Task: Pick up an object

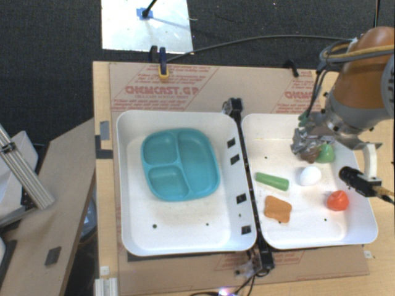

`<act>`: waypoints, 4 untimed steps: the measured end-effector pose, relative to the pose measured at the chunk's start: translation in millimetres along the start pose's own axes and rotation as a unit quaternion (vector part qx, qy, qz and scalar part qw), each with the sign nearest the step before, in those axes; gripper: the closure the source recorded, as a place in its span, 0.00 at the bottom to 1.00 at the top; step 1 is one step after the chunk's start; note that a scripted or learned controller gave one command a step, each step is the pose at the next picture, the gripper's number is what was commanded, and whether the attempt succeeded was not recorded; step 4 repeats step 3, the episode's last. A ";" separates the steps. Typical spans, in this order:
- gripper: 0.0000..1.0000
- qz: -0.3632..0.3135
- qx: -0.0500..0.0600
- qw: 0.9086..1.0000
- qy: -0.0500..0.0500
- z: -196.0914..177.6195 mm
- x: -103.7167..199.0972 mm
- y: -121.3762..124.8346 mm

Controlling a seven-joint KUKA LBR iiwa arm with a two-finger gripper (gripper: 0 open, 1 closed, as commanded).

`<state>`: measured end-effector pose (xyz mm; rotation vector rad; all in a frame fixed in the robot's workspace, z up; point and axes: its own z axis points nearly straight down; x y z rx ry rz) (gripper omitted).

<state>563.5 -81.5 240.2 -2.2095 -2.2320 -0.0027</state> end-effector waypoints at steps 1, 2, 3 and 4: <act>1.00 0.000 0.000 1.000 0.000 -0.2 59.6 -16.4; 1.00 0.001 0.000 1.000 0.000 14.4 110.8 -23.2; 1.00 0.000 0.000 1.000 0.000 8.5 171.2 -35.7; 1.00 0.000 0.000 1.000 0.000 8.5 171.2 -35.7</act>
